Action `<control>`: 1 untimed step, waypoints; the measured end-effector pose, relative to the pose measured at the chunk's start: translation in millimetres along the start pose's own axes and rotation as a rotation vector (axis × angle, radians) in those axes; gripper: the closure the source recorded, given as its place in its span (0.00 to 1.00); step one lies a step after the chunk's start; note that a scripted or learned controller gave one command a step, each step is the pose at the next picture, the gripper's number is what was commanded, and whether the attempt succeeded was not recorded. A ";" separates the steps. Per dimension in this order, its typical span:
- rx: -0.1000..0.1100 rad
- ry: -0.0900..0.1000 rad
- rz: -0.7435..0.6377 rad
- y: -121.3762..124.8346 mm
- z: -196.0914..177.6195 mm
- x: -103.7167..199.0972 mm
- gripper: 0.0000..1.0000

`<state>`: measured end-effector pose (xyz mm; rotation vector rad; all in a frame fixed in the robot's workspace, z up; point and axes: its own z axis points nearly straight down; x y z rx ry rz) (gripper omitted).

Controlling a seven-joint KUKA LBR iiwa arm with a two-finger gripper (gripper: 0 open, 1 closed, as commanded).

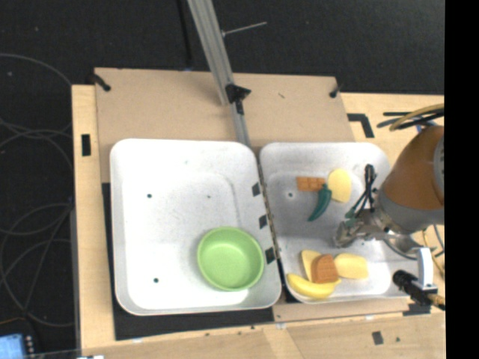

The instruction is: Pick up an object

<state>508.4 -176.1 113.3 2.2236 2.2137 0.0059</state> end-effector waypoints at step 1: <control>-0.002 -0.001 -0.009 7.9 -48.3 6.5 1.00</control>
